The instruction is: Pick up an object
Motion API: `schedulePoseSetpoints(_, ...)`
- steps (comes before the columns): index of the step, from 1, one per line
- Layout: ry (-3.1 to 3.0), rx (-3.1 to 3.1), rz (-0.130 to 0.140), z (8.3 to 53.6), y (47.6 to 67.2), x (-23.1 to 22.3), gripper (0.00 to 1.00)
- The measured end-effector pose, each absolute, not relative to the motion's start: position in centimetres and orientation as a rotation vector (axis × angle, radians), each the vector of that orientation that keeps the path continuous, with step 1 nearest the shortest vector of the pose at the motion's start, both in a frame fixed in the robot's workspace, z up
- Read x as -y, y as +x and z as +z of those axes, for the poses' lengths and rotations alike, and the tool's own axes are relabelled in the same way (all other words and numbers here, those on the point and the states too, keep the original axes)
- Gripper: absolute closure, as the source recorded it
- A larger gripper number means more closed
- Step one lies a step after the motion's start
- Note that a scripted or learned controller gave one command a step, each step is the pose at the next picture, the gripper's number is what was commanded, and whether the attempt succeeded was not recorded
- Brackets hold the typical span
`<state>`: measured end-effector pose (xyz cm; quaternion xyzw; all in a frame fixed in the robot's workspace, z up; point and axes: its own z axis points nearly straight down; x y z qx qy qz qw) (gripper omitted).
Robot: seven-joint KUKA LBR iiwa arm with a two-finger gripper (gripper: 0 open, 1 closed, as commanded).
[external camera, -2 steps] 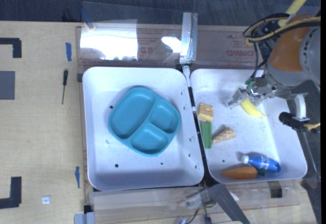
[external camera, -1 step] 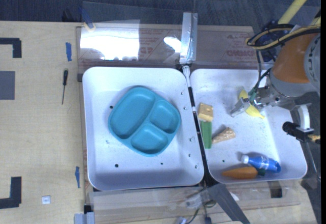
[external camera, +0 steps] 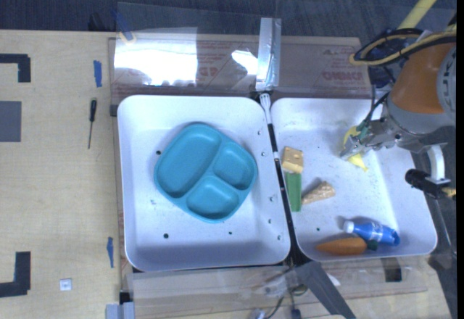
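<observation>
**Gripper low in the right bin, over a yellow piece**

The arm (external camera: 424, 89) reaches in from the right, its orange band above the wrist, and hangs over the upper part of the right bin (external camera: 330, 111). The left bin (external camera: 138, 238) carries a blue divided plate (external camera: 206, 171), lying flat near its middle.

In the right bin the loose things lie apart from one another: a blue bottle (external camera: 373, 231) with a white cap near the lower rim, an orange carrot-shaped piece (external camera: 341, 245) just beside it, a green stick (external camera: 293, 191) along the left wall, a tan block (external camera: 292, 160) touching its upper end, and a tan wedge (external camera: 319, 193) near the middle.

The gripper (external camera: 360, 140) sits right at a small yellow piece (external camera: 357, 159) in the upper right area. Whether its fingers are spread or pressed together I cannot tell, nor whether the piece lies between them.

To do this step well, I judge the fingers should straddle the yellow piece squarely, close fully, then lift straight up, slowly enough that a thin, light item does not slip out.
</observation>
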<state>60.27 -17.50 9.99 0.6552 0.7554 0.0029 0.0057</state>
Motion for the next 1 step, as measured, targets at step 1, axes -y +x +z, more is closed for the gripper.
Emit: schedulePoseSetpoints(1,2.005,-2.403,0.014,23.62,59.54,11.07,1.0)
